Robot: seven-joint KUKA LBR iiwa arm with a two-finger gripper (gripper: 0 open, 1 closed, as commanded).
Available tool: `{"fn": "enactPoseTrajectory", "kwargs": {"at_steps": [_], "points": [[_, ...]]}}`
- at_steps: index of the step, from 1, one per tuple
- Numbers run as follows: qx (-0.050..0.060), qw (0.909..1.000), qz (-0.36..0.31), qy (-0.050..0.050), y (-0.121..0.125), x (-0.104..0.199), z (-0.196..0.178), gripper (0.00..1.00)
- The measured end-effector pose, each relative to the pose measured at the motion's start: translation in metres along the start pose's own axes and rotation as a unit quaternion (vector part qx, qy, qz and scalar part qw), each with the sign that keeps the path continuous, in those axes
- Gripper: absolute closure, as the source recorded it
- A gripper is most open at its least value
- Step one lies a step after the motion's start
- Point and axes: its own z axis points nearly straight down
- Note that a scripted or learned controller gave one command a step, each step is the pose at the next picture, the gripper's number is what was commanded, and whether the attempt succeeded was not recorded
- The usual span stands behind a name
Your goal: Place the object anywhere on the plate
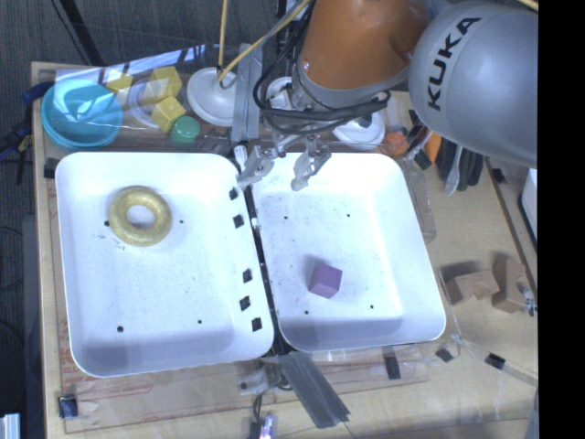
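Observation:
A small purple cube [324, 279] lies on the floor of the right bin [402, 245], near its front middle. A gold round plate with a pale centre [140, 215] rests in the left bin [91, 327], toward its back left. My gripper [274, 178] hangs over the back left corner of the right bin, close to the divider between the bins. Its fingers [300, 177] are spread open with nothing between them. The cube sits well in front of the gripper and slightly to its right.
Behind the bins stand a blue bowl [80, 110], yellow blocks [167, 108], a green cap [186, 130] and a white disc [212, 99]. Wooden blocks [475, 284] lie on the bench to the right. The bulky arm [475, 71] overhangs the right bin's back edge.

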Motion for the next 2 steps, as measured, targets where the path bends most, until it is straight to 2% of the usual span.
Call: {"fn": "enactPoseTrajectory", "kwargs": {"at_steps": [1,2], "points": [[0.002,0.9997,0.025,0.001,0.002,0.107,-0.081,0.00],[-0.003,0.9653,-0.261,-0.001,0.033,0.094,0.023,0.00]]}}
